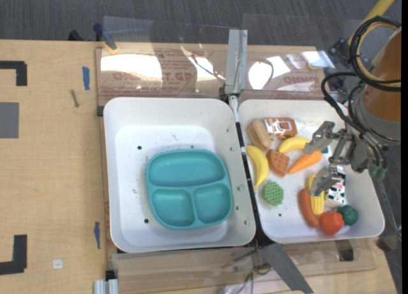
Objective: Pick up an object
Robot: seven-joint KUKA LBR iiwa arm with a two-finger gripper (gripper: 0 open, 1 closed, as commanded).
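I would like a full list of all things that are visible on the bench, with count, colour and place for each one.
shallow plastic bins: 2, white, side by side on the bench
divided plastic plate: 1, teal, in the left bin
toy banana: 1, yellow, right bin, by the left wall
round bumpy toy: 1, green, right bin, below the banana
toy waffle: 1, orange-brown, right bin, centre
toy carrot: 1, orange, right bin, beside the waffle
toy tomato: 1, red, right bin, front corner
two-finger gripper: 1, grey metal, over the right bin

Glossy plastic tray (189, 187) (teal) — matt wooden bench (51, 178).
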